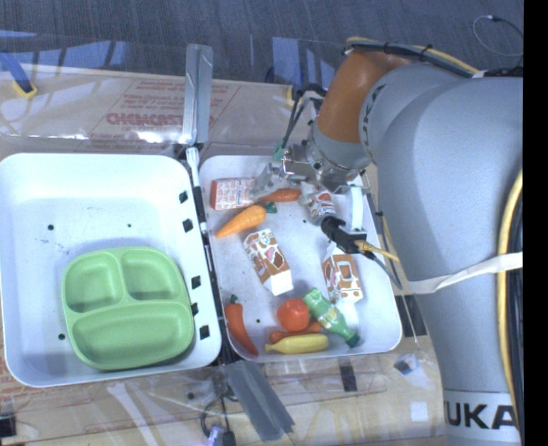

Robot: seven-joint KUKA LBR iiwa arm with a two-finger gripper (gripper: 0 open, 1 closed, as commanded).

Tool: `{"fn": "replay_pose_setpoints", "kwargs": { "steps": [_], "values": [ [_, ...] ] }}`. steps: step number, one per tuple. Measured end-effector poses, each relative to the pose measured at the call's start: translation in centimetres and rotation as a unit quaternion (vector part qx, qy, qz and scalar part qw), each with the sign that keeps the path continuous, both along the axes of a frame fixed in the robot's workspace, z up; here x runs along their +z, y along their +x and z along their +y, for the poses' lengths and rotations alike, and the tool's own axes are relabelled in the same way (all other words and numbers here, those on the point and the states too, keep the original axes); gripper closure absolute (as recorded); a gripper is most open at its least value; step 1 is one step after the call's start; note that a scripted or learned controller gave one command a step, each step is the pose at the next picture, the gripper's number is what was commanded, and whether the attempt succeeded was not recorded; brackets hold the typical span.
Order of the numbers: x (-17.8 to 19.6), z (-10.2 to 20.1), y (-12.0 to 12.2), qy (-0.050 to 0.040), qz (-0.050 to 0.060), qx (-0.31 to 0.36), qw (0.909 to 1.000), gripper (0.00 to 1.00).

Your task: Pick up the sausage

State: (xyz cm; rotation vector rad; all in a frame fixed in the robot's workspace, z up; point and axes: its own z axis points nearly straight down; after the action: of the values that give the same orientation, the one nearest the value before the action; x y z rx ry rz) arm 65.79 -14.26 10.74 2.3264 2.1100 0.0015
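The gripper [322,193] hangs at the right bin's [392,328] one-o'clock corner; whether its jaws are apart or together cannot be told. The likeliest sausage [281,195], a slim orange-red piece, lies at twelve o'clock, just beside it. A clean grasp calls for straddling its short axis, clear of the carrot [241,220]. "UKA" reads on the arm's base [478,416]; carton [267,255] labels are illegible.

Two bins [14,249], three cartons [267,258], one tray [125,307]
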Motion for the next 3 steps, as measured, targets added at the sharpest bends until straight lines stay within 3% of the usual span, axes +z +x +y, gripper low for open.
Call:
{"fn": "replay_pose_setpoints", "kwargs": {
  "steps": [1,2,3],
  "values": [
    [1.0,0.2,0.1,-0.0004,0.000,0.004,1.0000,1.00],
    [1.0,0.2,0.1,-0.0002,0.000,0.004,1.0000,0.00],
    [-1.1,1.7,0.0,-0.0021,0.000,-0.006,1.0000,0.00]
  ]
}}
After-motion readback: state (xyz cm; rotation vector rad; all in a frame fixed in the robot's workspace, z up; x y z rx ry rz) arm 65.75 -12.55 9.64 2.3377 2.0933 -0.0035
